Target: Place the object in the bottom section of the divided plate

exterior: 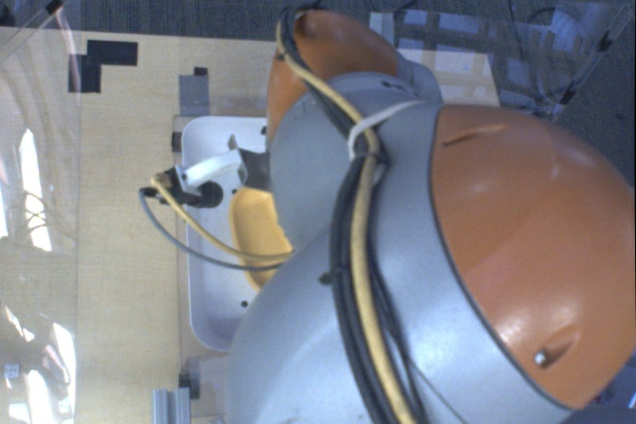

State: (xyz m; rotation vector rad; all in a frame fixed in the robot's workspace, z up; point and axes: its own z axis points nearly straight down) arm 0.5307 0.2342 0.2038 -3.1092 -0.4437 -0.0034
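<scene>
My grey and orange arm [427, 243] covers most of the camera view. To its left, part of a white shallow bin [204, 263] shows with rounded corners. A yellow, rounded object [260, 221] lies in it, right at the arm's edge and partly hidden by it. My gripper [248, 174] hangs over the bin's upper part, just above the yellow object, and the arm's bulk hides most of it. I cannot make out any dividers or a plate in the visible part of the bin.
The wooden bench top [109, 213] stretches left of the bin. A clear plastic wall [40, 164] stands on the far left. Black tape marks [99, 60] lie at the upper left. Metal brackets [195, 92] sit by the bin's corners.
</scene>
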